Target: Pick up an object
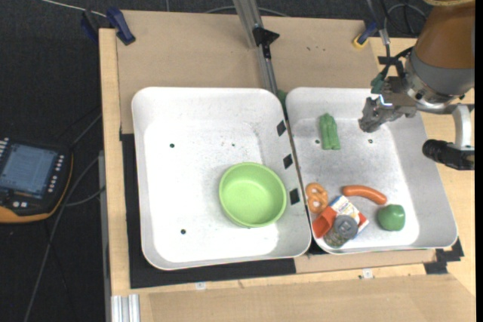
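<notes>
- Camera view, looking down at a slant, shows no single object marked out for picking; the candidates lie in the right bin point(430, 185), apart from one bowl in the left bin.
- Nearest the gripper point(370, 119) is a green ridged piece point(328, 131), lying lengthwise in the upper part of the right bin, just to the gripper's left and not touching it.
- Along the near end of the right bin sit an orange sausage-shaped piece point(364, 194), a green rounded piece point(391, 217), a pretzel-like orange ring point(315, 196) and a red-and-white packet with a grey round item on it point(343, 223); the packet and ring are close together by the bin's left wall.
- The gripper hangs over the upper right part of the right bin, with nothing visible between its fingers; whether they are apart or together I cannot tell from this angle.
- Above it, the grey arm with the orange band point(447, 34) comes in from the right.
- A light green bowl point(252, 194) stands upright in the left bin point(158, 162), toward its lower right corner.
- Both white bins rest side by side on the bench point(189, 49), and a handheld pendant point(30, 179) lies off the bench at far left.
</notes>
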Robot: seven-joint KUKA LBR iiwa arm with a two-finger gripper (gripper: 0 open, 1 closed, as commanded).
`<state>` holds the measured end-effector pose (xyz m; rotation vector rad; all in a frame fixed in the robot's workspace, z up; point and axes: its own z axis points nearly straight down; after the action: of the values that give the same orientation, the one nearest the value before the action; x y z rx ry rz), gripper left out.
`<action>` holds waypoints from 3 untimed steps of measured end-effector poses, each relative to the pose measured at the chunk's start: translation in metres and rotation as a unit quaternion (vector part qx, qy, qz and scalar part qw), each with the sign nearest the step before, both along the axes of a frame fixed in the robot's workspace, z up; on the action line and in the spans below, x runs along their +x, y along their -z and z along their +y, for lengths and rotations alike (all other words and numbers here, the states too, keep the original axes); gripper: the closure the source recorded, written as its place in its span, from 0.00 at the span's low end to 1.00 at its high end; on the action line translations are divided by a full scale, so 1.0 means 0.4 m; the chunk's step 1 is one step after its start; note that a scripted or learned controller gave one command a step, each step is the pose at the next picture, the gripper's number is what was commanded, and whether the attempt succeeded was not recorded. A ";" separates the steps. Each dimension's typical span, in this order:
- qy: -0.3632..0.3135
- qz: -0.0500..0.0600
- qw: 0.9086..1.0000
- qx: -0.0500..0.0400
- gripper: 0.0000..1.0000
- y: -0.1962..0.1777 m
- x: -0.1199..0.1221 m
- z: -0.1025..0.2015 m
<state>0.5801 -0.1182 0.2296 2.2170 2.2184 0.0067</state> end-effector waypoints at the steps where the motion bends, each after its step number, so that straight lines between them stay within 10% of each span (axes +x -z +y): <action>1: 0.000 0.003 1.000 0.000 1.00 0.001 0.000 0.000; 3: -0.002 0.003 1.000 0.001 1.00 0.004 0.085 0.264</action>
<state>0.6141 -0.0127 0.2280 2.2161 2.2273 0.0027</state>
